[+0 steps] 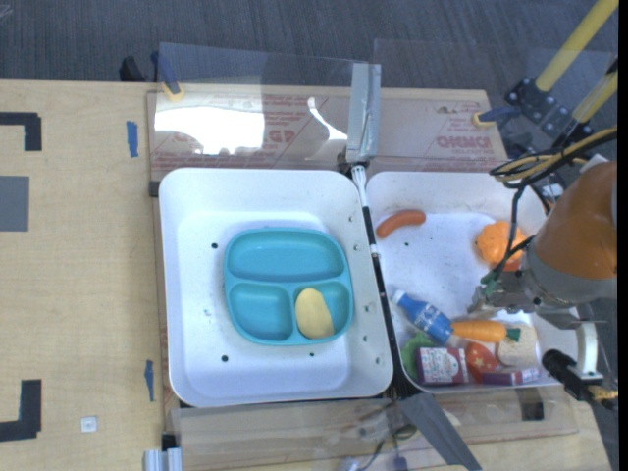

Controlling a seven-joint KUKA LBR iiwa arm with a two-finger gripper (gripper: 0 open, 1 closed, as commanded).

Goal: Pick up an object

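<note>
Presently we log the gripper [488, 297] low over the right bin [446, 238], finger state impossible to tell, carrot [479, 331] just below it, blue bottle [425, 316] to its left: approach step, next calling for descent and closure

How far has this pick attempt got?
Done: the arm has reached over the right bin, with the gripper low beside the carrot. In hand: nothing visibly lifted. Left: grasping and raising an object; the carrot, bottle and sausage lie in the bin.
</note>
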